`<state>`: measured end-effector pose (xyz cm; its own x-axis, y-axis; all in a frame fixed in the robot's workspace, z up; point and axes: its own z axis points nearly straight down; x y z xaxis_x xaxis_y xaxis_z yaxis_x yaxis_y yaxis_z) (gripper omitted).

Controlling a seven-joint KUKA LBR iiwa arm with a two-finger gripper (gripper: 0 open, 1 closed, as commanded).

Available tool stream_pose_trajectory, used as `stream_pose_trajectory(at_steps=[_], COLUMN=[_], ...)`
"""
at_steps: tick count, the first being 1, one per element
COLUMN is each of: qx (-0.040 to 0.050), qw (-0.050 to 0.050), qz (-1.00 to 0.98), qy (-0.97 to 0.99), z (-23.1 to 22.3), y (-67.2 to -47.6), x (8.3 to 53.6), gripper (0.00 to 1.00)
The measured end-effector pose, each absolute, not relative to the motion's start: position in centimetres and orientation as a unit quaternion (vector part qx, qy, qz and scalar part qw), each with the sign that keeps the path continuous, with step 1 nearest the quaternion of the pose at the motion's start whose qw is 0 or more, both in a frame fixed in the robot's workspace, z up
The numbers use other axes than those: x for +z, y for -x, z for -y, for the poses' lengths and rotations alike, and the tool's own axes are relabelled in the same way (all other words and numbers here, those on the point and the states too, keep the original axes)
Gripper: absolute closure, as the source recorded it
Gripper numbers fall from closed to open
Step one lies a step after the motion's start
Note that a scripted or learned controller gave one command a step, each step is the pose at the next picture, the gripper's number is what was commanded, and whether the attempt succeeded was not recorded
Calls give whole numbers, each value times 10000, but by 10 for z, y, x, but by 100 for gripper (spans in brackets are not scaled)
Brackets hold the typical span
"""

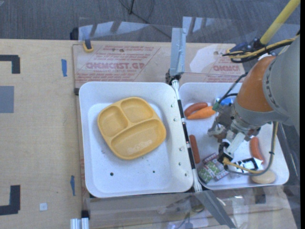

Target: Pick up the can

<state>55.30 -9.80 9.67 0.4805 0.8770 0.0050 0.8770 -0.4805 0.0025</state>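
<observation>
The can (212, 169) lies on its side near the front left corner of the right bin (282, 152), showing a green and purple label. My gripper (218, 131) hangs low over the middle of that bin, a little behind the can and slightly to its right. The wrist and the grey arm with its orange band (252, 92) cover the gripper's tip. Nothing can be seen held in it.
The right bin also holds an orange carrot (204, 112), a red sausage (194, 107), another sausage (193, 148) by the left wall, a third (256, 149) at right, a tan bun (263, 177) and a blue item (224, 100). A yellow divided plate (132, 127) lies in the left bin (90, 166).
</observation>
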Motion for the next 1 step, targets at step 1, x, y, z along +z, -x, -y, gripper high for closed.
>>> stream_pose_trajectory(at_steps=[1], qx=[7], qw=[1], qz=[3803], qy=[9249], z=[53], y=[-639], x=[185], gripper=[100])
